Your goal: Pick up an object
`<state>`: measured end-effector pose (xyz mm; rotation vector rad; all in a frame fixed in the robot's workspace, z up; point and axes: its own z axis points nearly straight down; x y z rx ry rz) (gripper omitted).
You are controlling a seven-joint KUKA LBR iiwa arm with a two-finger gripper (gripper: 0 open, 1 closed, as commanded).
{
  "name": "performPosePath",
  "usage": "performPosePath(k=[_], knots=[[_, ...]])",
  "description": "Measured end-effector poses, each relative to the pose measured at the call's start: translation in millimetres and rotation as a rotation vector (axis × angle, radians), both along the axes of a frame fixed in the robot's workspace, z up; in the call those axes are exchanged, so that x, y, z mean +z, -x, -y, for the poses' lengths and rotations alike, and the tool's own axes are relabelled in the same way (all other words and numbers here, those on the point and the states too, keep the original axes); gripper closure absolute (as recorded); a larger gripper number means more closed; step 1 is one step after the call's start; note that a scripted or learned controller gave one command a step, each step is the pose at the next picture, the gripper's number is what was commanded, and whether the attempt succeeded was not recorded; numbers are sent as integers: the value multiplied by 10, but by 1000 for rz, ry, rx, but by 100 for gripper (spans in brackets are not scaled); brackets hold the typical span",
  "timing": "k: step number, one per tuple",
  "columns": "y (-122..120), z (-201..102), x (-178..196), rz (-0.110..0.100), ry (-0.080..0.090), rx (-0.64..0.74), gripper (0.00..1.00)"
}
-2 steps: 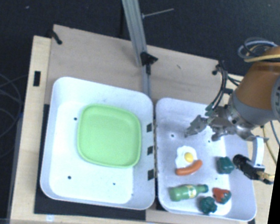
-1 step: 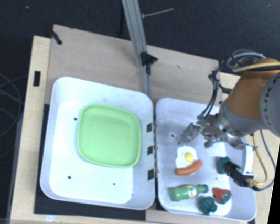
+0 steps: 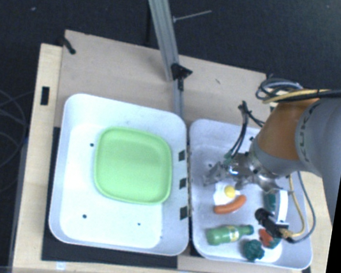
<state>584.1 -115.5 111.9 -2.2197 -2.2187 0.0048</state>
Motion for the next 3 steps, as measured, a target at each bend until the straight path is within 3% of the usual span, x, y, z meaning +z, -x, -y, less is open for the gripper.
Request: performPosePath(k=[1,2,3], knots=[[-8,10,-101,7,2,0,0],[-16,14,13,10,1,-2,100],[-112,57,587,10,1,0,100]])
